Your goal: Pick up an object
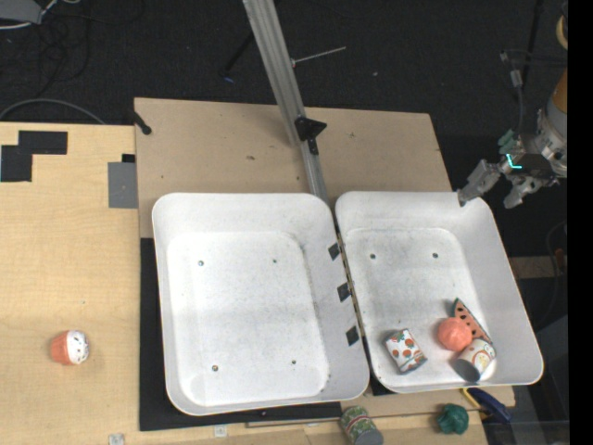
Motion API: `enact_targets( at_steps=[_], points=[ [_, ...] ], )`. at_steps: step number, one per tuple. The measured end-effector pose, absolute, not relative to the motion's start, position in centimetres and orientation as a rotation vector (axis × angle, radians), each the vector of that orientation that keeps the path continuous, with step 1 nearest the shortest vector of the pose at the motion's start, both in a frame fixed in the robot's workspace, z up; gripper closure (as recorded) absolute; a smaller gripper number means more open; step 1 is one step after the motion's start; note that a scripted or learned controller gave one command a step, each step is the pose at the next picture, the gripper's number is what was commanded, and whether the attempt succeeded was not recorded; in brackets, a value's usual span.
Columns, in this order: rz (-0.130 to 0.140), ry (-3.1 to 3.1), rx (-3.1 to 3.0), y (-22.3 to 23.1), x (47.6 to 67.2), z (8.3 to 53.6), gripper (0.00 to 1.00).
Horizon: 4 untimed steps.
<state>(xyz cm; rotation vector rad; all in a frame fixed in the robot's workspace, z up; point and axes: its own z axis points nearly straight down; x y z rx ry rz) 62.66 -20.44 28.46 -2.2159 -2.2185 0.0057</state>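
The red ball [453, 334] lies in the right bin [408, 221], down in the near corner, well apart from the gripper [498, 189]. The gripper hangs up at the far right, just past the far right corner of that bin. Its two fingers [476, 182] are spread apart, and there is nothing between them. A little green light glows just above them. The arm [556, 128] goes up and off to the right from there.

Close around the red ball are three more small things. A striped orange and black wedge [469, 316] touches the ball on its far right side. A small white can with a dark end [475, 360] lies just beside the ball, nearer the front rim. A little white cup with red dots [404, 350] sits to the left of the ball, tilted on its side.

The left bin [241, 304] sits right next to the right bin, and their rims touch. Small black clips [344, 291] sit along the line where they meet. A long grey metal rail [283, 72] runs from the far side down to the place where the two bins meet.

In front of the right bin, on the bench, are a green lump [452, 419] and a dark patterned can [359, 425]. Far to the left, on the pale wooden table [65, 248], rests an orange and white ball [69, 348].
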Motion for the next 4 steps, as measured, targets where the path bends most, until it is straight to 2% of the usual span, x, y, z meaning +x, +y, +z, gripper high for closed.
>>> enact_targets(
  at_steps=[1,3,4],
  points=[
    [0.003,-2.225,-2.215,-20.4,62.7,28.7,0.00],
    [0.007,-2.216,-2.216,-21.2,62.4,16.3,0.00],
    [0.005,-2.219,-2.215,-20.8,62.4,11.9,0.00]
  ],
)
